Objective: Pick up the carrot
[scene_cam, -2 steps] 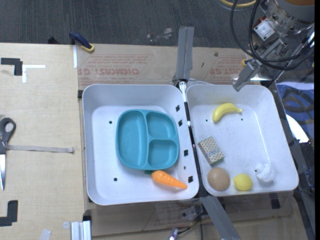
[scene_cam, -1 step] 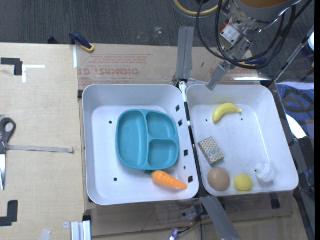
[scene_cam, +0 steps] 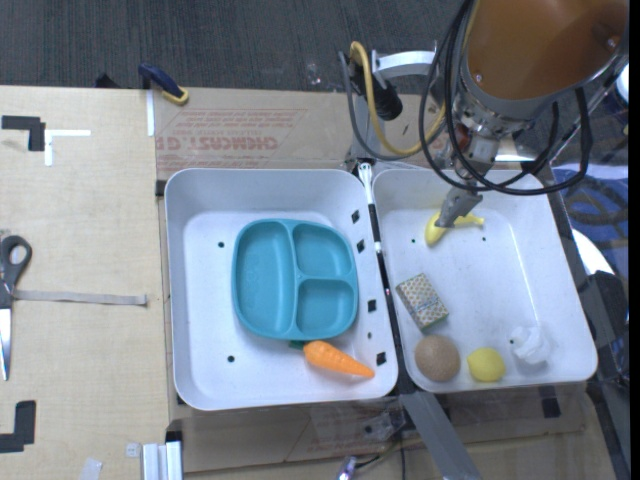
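End effector [scene_cam: 458,208] sits in the upper part of the right bin [scene_cam: 560,268], tip right at a yellow banana-like piece [scene_cam: 440,230]; from this angle I can't tell whether it's clenched or released, and nothing reads as grasped. Carrot [scene_cam: 338,360] is over in the left bin [scene_cam: 195,298], lower centre of the frame, lying flat just below the teal divided plate [scene_cam: 295,276] and close to the bin's front wall.

Risks, as I judge them: wrong bin, so the arm must cross the shared divider [scene_cam: 372,268] mid-frame; coming over too low could clip that rim. Carrot is hemmed in btwn plate edge and front wall, so a descent a bit off could hit the plate lip or nudge the carrot against the wall instead of straddling it. It's tapered and probably rolls.

Open room: left bin's lower-left floor is bare, approach from there looks easier. Right bin's lower part holds a small box [scene_cam: 422,301], a brown ball [scene_cam: 437,358], a yellow ball [scene_cam: 487,364] and a clear crumpled item [scene_cam: 528,344]. Scissors [scene_cam: 12,268] lie on the tabletop [scene_cam: 80,368], far left, well apart.
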